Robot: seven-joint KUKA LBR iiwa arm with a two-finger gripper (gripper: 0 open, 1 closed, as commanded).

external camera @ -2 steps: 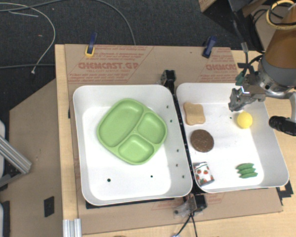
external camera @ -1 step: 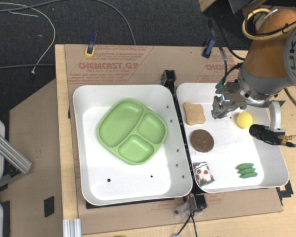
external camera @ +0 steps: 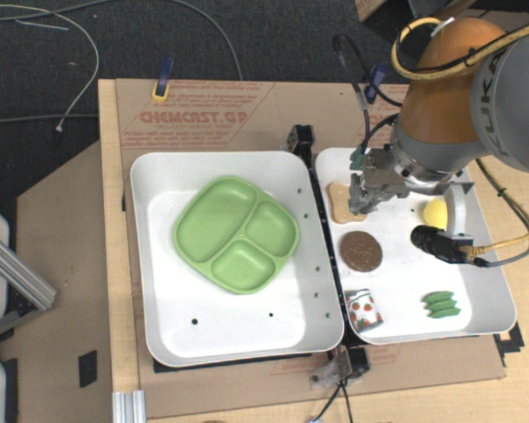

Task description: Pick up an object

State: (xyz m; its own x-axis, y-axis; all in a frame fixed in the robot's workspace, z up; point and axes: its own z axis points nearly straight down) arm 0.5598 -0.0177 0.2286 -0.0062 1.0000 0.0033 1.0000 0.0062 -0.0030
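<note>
1. Over the near-left part of the right bin (external camera: 502, 311), the gripper (external camera: 363, 199) hangs low beside the tan toast-shaped piece (external camera: 339, 203) — you cannot tell from this slanted view whether it is spread or closed, and nothing is visible held in it, so treat the pick as not yet made.
2. Take the tan piece as your likeliest target: it lies just left of the gripper, against the bin's left wall. That wall crowds the approach, so centre over the piece before descending rather than coming in at its edge.
3. Beyond it, toward the camera from the gripper, sits the brown round disc (external camera: 361, 250), flat and clear of its neighbours — probably an easier grasp if the toast slips.
4. Further out from the gripper you have the yellow lemon-like object (external camera: 434, 211) to its right, the green pea pod (external camera: 441, 304) and the small printed can (external camera: 363, 308) near the bin's front.
5. Leave the green divided plate (external camera: 236, 233) in the left bin (external camera: 150, 263) alone; it is well apart from the gripper.
</note>
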